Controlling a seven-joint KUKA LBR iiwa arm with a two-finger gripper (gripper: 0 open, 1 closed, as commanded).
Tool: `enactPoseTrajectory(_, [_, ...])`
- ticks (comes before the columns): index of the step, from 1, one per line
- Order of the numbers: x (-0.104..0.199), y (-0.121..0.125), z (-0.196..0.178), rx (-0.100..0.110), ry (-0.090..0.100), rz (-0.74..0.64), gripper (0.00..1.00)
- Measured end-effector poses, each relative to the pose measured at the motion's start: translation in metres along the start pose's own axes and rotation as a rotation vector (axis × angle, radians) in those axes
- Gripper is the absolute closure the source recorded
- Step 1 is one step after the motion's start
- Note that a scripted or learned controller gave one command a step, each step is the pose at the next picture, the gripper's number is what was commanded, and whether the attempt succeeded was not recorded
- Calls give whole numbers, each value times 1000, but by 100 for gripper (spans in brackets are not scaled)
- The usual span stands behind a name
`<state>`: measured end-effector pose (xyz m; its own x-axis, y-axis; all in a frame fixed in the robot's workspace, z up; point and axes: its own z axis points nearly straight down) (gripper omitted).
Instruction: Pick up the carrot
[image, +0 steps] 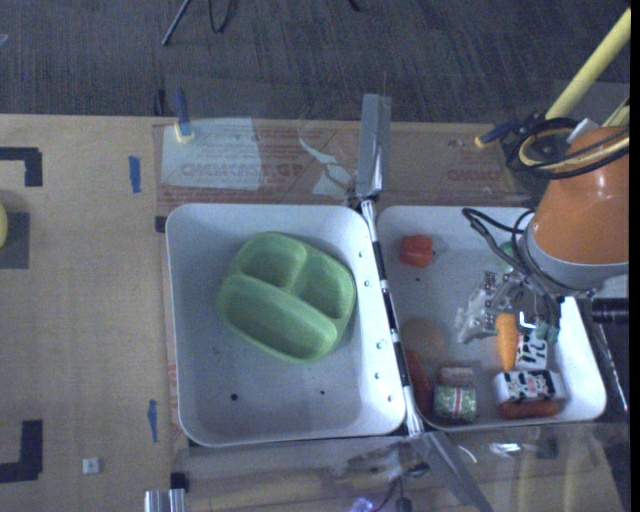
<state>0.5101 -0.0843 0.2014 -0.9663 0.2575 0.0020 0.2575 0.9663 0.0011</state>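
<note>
While the arm reaches in over the right bin, the small orange tapered carrot (508, 340) lies in that bin's right half, long axis running roughly from far edge to near edge, a little toward the near-right corner. The grey two-finger gripper (500, 305) sits at the carrot's far end, metal parts overlapping its top; jaw state cannot be told, as the finger tips are lost in glare and clutter. No part of the carrot is visibly lifted clear of the bin floor.

Just right of the carrot: a small white-and-black patterned carton (535, 350). Nearer the near edge, a second white-and-black carton (527, 384) rests against a red sausage-shaped toy (528, 407) at the near-right corner. Left of those, a small green-and-red labelled can (456, 402) on the near edge, with a brown block (457, 376) touching its far side. A red elongated piece (416, 372) lies along the bin's left wall. A small red-orange cube-like toy (417, 250) sits near the far-left corner, well apart from the carrot.

Right shallow white bin (440, 225) adjoins the left shallow white bin (200, 240), which carries a green three-compartment plastic plate (287, 296) near its centre. The arm's orange band (585, 205) sits over the right bin's far-right corner.
</note>
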Motion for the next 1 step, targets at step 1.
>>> enactPoseTrajectory(1, [9, -50, 100, 0, -20, -133, 100])
